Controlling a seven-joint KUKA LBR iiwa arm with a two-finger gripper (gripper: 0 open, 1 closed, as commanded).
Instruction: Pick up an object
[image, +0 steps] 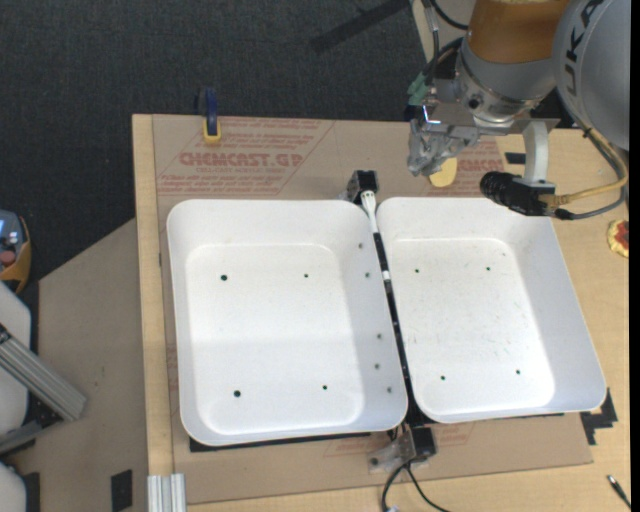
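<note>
We see the hand (432, 160) raised beyond the right bin (560, 300), pinching a pale yellow object (443, 173); we keep the lift slow and steady

both bins are plain white, the left bin (265, 320) and right bin (490, 320) each dotted with a few small dark specks; brown cardboard sheet (270, 150) underneath has faded red lettering; the clamp (210, 112) is blue and yellow (top left); arm's band (515, 30) is orange
</note>
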